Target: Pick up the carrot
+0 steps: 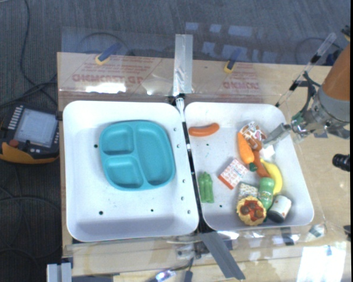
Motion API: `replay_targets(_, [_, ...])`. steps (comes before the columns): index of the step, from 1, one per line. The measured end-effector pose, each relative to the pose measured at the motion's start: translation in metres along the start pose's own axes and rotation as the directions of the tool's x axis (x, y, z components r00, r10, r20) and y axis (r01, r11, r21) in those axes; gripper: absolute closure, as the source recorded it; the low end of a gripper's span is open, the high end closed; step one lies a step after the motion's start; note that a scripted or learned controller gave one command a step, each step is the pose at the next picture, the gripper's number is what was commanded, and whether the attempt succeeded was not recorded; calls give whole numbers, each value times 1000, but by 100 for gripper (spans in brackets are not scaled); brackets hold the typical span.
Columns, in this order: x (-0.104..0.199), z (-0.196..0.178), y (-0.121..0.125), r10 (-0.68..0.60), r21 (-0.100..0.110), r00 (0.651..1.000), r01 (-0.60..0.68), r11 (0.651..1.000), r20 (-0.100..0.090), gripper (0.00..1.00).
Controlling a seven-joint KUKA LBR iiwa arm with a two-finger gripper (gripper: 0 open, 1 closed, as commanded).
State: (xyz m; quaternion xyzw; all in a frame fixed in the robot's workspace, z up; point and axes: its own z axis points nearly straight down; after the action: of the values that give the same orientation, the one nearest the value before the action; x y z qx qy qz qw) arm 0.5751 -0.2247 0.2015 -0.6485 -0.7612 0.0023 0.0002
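**Carrot in the right bin**

The carrot (246, 150) is a short orange piece, plastic-looking, thicker at its upper end and narrowing downward; it lies flat on the floor of the right-hand bin (223, 111), in that bin's right half — nearer the far wall than the near one; its long axis runs roughly up and down the view, tilted slightly; a colourful packet (254, 133) touches its upper end; a yellow banana (273, 173) lies just beside its lower end.

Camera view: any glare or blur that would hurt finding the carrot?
Camera view: lighting even and soft; glare streaks only on the clear sheet behind the bins. Carrot reads sharp enough, though crowded by neighbouring toys. The tool at the right bin's edge is soft and low in contrast.
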Motion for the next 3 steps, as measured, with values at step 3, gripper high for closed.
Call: replay_targets(3, [38,55,-15,46,0,999,-46,999,-2,0])
